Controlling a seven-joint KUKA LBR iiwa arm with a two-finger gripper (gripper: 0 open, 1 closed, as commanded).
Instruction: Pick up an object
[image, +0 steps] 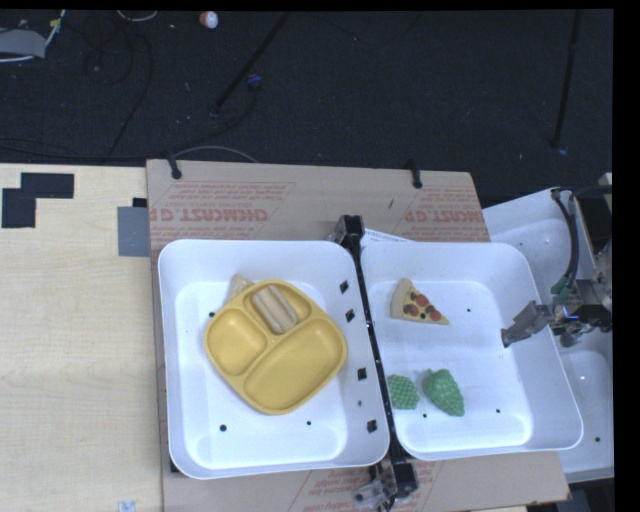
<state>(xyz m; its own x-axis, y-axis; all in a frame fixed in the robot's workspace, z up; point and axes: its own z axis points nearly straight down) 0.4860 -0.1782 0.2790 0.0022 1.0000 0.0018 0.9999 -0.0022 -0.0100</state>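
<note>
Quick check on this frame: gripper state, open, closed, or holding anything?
Gripper: cannot be told; it sits at the right edge of the right bin, apart from the pizza slice and the green toys.

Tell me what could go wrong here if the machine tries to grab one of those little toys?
The two green toys lie almost touching in the right white bin, so the pincer may nudge one while reaching for the other.

The flat pizza-slice toy sits low on the bin floor, so it may be hard to pinch and could slide away.

The pincer hangs at that bin's right rim, which it might clip on its way in.
</note>
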